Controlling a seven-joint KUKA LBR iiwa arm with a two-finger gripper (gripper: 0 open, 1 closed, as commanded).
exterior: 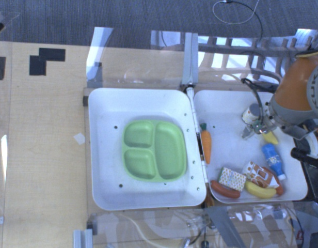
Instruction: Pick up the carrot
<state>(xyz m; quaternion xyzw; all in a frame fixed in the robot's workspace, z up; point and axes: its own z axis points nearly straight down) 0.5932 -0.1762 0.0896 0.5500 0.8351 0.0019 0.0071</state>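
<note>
End effector (250,130), grip state unclear, hovers well right of the carrot (206,145); no legible labels.

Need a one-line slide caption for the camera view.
Gripper above right bin; carrot lies by its left wall.

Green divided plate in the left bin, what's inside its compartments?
The green three-compartment plastic plate shows bare green in all three compartments. The white bin floor under it is covered.

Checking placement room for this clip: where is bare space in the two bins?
Right bin: bare floor between carrot and claw. Crowded along the near edge: sausage, banana. Left bin: bare margins around the green plate.
</note>
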